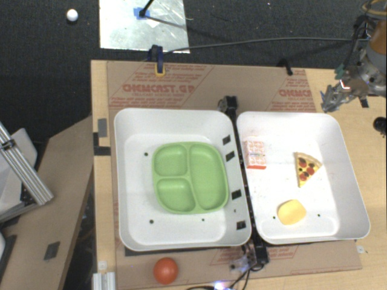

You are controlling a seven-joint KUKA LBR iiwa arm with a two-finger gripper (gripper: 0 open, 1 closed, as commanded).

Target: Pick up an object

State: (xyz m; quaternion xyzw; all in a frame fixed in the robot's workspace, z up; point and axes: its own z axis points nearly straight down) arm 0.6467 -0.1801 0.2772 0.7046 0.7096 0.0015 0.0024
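White plastic makes up both shallow bins, set side by side on a brown board that bears red printing. In the left bin [130, 138] lies a green divided plate [190, 177] with three compartments, flat and roughly central. The right bin [338, 162] holds three small things, each well apart from the others — a small white-and-red packet [254, 153] near its left wall, a toy pizza slice [306, 167] toward the right with its point aimed down the view, and a yellow rounded piece [291, 212] nearer the front wall. The grey arm comes in at the upper right corner, and its gripper [334, 97] hangs above the board just outside the right bin's far right corner, over none of the objects. Its end is small and blurred there, so whether it is open or closed cannot be told; nothing is seen in its grasp. An orange-red ball [165, 270] sits on the board in front of the left bin — outside it. A blue clamp [156, 55] pinches the board's far edge.
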